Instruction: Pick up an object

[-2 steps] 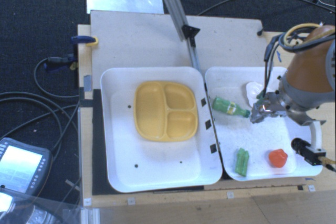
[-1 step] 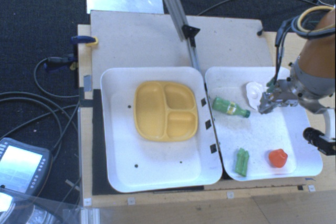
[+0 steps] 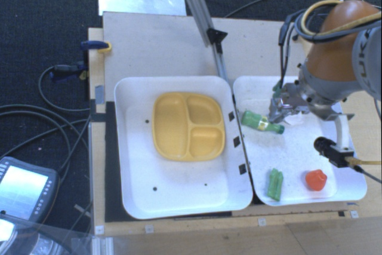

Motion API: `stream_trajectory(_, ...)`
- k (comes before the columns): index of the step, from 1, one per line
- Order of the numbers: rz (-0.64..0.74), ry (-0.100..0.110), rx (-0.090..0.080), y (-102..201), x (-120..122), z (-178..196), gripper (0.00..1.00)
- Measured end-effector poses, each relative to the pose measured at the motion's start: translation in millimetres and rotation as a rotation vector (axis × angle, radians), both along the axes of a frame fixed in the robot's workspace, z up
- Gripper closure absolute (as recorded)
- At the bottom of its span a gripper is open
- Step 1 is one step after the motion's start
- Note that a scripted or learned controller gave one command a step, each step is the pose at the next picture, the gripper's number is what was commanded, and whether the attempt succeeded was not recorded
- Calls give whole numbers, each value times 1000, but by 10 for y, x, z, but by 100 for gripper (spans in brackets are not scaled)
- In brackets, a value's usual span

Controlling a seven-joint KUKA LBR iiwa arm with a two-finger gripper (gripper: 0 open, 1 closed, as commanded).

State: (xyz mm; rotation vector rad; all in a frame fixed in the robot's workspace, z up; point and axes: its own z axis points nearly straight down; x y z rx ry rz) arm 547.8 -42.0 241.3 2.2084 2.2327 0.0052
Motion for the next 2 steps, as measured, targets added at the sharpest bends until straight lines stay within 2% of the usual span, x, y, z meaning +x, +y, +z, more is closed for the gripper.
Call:
stream_trajectory(1, 0, -1, 0, 414, 293, 16, 100)
stream_trajectory(2, -1, 1, 0, 906, 429, -105, 100)
